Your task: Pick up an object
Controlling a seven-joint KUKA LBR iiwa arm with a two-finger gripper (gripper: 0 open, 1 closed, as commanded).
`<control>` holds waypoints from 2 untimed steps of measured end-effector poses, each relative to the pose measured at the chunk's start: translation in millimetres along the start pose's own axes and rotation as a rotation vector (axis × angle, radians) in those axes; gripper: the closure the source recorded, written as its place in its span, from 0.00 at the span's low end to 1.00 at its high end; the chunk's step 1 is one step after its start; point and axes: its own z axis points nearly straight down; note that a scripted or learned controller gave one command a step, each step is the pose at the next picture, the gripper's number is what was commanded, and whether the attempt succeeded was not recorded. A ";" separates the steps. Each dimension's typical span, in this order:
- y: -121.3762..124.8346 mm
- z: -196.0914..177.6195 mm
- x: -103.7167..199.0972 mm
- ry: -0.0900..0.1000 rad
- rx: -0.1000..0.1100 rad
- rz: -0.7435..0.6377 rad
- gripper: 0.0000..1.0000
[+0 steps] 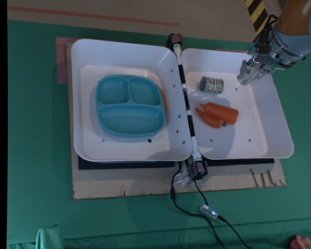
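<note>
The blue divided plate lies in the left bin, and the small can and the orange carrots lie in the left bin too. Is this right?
Not quite. The blue divided plate does lie in the left bin, but the camera view shows the small can and the orange carrots in the right bin.

You are looking at a grey KUKA arm (300,38) wearing a broad orange band (299,7) above its wrist. Below it, a pale metallic two-finger gripper (247,75) is showing boxy silver parts, with thin dark cables (264,27) running along its far side.
</note>
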 end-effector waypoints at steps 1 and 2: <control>52.2 -45.1 -33.0 0.000 0.000 -0.001 1.00; 66.0 -35.9 -32.7 -0.001 -0.001 -0.001 1.00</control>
